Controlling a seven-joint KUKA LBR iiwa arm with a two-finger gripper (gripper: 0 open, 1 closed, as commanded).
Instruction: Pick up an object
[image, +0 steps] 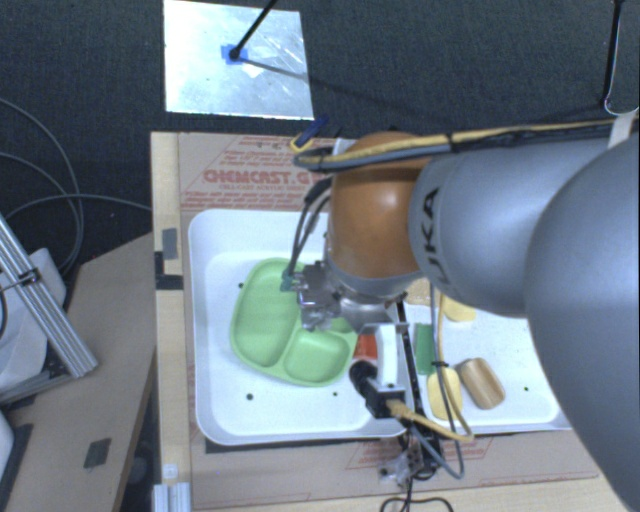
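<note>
A light green divided plate (275, 325) lies in the left white bin (215, 400). The arm's orange band (372, 225) and grey wrist hang over the plate's right side, with the gripper (322, 305) low above the plate's upper right part. A small red object (366, 347) sits just right of the plate, partly hidden by the arm's cables. In the right bin (530, 405) lie a green object (422, 345), a yellow banana-like piece (446, 392), a brown loaf-shaped object (481, 383) and a pale yellow object (458, 308).
The big grey arm link (540, 230) covers most of the right bin. Black and yellow cables (400, 400) dangle over the divider between the bins. A cardboard sheet (250, 170) lies under the bins, and a metal frame (40, 310) stands at the left.
</note>
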